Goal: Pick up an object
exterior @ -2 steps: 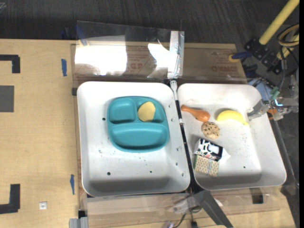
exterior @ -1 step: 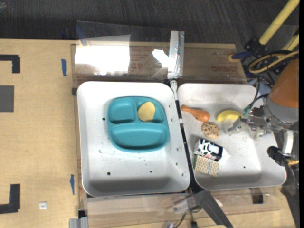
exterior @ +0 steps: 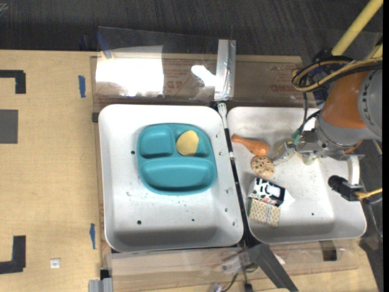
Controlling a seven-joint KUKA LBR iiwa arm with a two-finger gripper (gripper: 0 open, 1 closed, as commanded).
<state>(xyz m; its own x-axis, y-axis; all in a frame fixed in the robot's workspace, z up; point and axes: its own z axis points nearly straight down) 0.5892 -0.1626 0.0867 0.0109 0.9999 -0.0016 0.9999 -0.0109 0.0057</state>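
- We see a dark carpeted floor behind a pale wooden bench (exterior: 48,163) that carries two shallow white bins side by side, with a clear plastic sheet (exterior: 164,72) standing at the far edge.
- The left bin (exterior: 121,224) holds a teal divided tray (exterior: 176,172), and a yellow lemon-like object (exterior: 187,142) rests in the tray's upper right compartment.
- The right bin (exterior: 328,218) holds three candidates near its left wall: an orange gourd-shaped object (exterior: 252,144), a speckled cookie-like piece (exterior: 262,165) just below it, and a patterned box (exterior: 266,201) nearer the front corner.
- The arm reaches in from the right, and the gripper (exterior: 285,151) sits low in the right bin, just beside the orange object and the speckled piece.
- We cannot tell how far the jaws stand apart, and we see nothing between them.
- We judge the main risk to be crowding: the orange object and the speckled piece lie close together, so a closing motion may nudge one away or catch both badly.
- We judge a second risk to be the bin wall, which lies near these objects and may block a finger.
- The rounded orange body may also slip out of a shallow pinch.
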